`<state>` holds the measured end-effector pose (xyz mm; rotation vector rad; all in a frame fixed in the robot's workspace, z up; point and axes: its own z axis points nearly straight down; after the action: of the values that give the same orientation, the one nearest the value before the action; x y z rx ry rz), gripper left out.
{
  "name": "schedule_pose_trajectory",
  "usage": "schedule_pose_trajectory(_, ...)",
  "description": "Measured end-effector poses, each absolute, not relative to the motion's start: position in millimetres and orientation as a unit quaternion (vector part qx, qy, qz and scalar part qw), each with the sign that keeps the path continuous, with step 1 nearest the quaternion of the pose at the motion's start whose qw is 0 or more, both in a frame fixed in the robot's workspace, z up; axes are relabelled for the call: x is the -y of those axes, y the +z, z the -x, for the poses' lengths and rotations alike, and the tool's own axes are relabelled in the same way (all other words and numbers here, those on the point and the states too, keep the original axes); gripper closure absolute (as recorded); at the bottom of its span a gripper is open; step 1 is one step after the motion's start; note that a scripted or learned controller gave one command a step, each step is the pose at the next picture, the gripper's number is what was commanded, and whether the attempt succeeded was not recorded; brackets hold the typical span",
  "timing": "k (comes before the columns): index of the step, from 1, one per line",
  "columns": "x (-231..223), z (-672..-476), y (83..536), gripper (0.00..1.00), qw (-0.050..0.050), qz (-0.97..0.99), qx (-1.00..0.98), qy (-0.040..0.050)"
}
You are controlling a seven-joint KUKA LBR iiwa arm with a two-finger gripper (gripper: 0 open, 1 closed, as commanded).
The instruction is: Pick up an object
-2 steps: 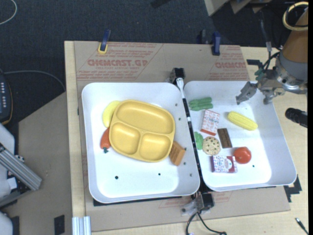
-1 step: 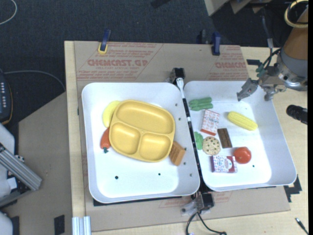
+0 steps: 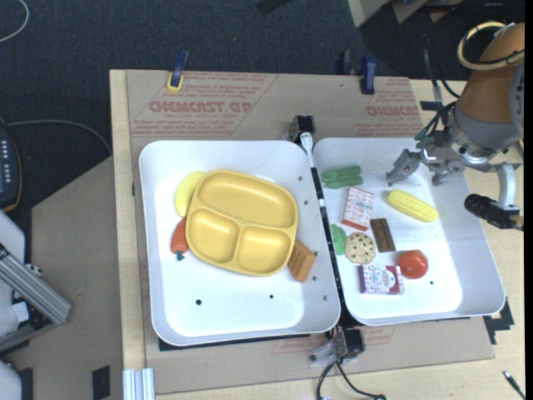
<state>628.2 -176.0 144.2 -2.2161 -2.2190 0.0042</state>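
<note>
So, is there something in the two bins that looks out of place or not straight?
Yes. In the left bin, the yellow tray lies on top of other things: a yellow piece and a red-orange piece stick out from under its left edge. A brown block leans against its lower right corner.

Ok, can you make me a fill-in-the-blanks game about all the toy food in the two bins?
1. The yellow divided tray lies in the ____ bin.
2. The toy corn cob is colored ____.
3. The round red tomato sits in the ____ bin.
4. The end effector hovers over the ____ bin.

Missing words: left, yellow, right, right
</note>
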Motion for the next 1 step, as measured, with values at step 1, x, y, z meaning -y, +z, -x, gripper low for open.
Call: schedule_pose_trajectory(1, 174.8, -627.0, 90.6, 0.0, 0.003, 0.707, 0.707, 0.0017)
